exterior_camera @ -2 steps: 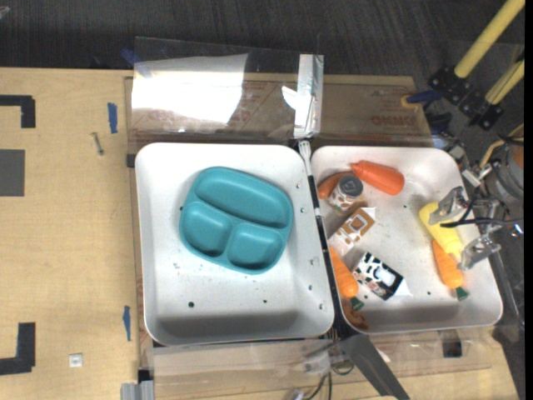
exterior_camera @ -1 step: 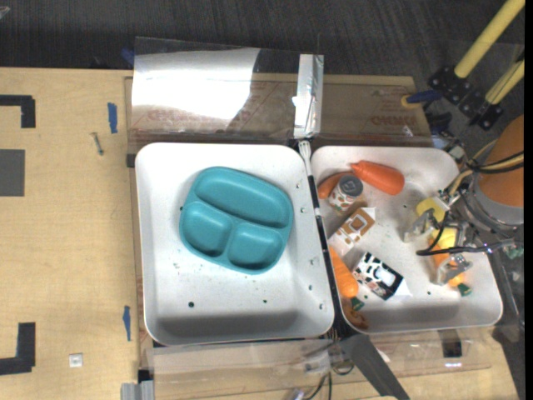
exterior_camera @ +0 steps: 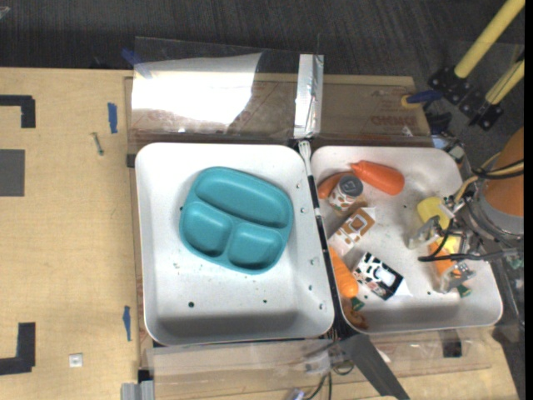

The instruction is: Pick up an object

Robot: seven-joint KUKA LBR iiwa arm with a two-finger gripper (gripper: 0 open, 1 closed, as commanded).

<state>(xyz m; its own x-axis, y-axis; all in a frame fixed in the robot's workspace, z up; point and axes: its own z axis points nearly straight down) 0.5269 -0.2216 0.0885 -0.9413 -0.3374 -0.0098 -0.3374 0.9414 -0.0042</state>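
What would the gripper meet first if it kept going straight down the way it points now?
Probably the yellow object by the right bin's right side, or the bin floor beside it. The gripper hangs just above that clutter; depth is unclear.

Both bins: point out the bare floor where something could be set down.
Left bin: bare floor rings the teal divided plate, widest along its near edge. Right bin: a bare strip runs between the black-and-white item and the claw. Its left side is crowded around the orange carrot.

arm [exterior_camera: 510, 192]: orange band, grey collar | wrist: black cables | hand [exterior_camera: 450, 257]: possibly metallic, blurred
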